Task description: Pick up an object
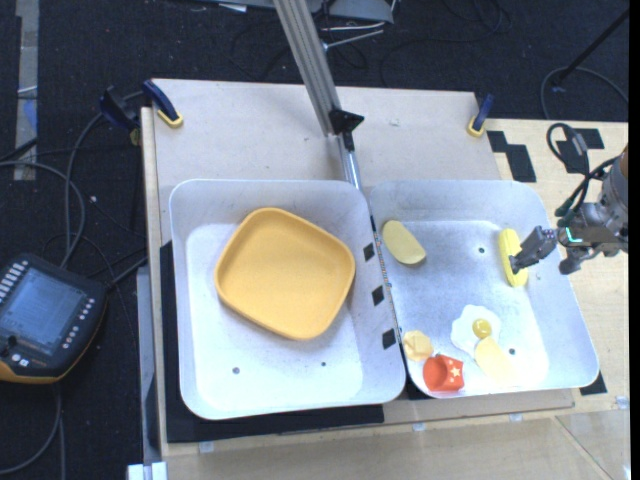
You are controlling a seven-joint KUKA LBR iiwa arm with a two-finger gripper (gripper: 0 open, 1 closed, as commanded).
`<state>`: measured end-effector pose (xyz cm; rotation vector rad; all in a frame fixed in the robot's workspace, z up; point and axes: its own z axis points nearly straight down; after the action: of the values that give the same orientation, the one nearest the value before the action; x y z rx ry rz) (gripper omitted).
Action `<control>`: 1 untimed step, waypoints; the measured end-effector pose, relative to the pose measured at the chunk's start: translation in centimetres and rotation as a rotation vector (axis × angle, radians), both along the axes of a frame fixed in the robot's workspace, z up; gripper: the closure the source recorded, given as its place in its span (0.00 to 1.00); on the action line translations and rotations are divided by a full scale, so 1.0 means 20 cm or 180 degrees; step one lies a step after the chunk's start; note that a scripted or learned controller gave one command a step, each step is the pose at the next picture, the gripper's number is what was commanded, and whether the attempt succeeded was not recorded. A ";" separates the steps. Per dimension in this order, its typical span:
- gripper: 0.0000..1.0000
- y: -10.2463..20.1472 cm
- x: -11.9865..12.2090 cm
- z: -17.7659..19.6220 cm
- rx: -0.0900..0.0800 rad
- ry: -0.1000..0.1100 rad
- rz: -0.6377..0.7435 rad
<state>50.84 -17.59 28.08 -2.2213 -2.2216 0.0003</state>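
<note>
No readable writing anywhere. The hand [527, 253] sits at the right bin's [560, 313] right side, one dark finger touching a small yellow banana-like piece [511, 242] lying there; whether it's clenched or released, I cannot tell.

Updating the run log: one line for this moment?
gripper at right bin far edge | beside yellow piece | grasp unconfirmed | yellow plate in left bin

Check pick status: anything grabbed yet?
Done: gripper has reached the right bin, low at the banana by the far wall. In hand: nothing visibly between its fingers; banana lies on the floor. Left: close, lift. Plate sits in the left bin.
</note>
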 end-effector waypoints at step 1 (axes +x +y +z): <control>0.00 0.00 0.00 0.00 0.0000 0.0000 0.0000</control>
<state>50.84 -17.59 28.08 -2.2213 -2.2216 0.0004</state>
